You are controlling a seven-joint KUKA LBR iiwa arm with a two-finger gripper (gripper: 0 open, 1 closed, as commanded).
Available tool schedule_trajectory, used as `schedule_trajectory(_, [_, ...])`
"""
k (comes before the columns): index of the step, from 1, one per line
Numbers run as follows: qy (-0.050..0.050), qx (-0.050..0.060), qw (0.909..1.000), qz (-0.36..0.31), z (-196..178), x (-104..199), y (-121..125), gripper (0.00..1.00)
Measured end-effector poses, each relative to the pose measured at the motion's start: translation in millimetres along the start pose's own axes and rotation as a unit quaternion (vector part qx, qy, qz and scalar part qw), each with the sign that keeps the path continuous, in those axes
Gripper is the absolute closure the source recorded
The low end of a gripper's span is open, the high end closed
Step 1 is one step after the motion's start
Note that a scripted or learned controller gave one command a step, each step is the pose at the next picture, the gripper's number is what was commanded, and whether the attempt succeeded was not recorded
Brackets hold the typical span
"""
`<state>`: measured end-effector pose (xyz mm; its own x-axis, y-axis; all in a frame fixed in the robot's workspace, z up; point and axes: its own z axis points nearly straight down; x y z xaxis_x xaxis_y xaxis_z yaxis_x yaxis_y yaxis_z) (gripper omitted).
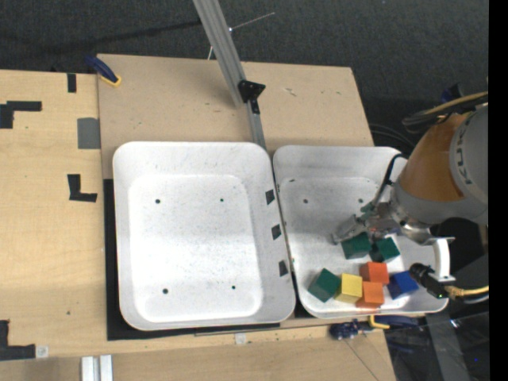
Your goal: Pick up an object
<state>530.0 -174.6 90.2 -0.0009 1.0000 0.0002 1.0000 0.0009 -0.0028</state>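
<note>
While the gripper (pixel 357 230) hovers in the right bin (pixel 333 161), its opening impossible to tell, the dark green block (pixel 356 246) just beneath looks light, rigid and smooth, best pinched across opposite flat faces.

White bins (pixel 194 157) hold green (pixel 323 284), yellow (pixel 352 286), orange (pixel 371 292) and seemingly blue (pixel 403 284) blocks.
</note>
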Motion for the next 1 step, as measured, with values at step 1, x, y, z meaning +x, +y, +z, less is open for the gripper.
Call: schedule_trajectory(1, [0.0,0.0,1.0,0.0,-10.9,0.3,0.0,1.0])
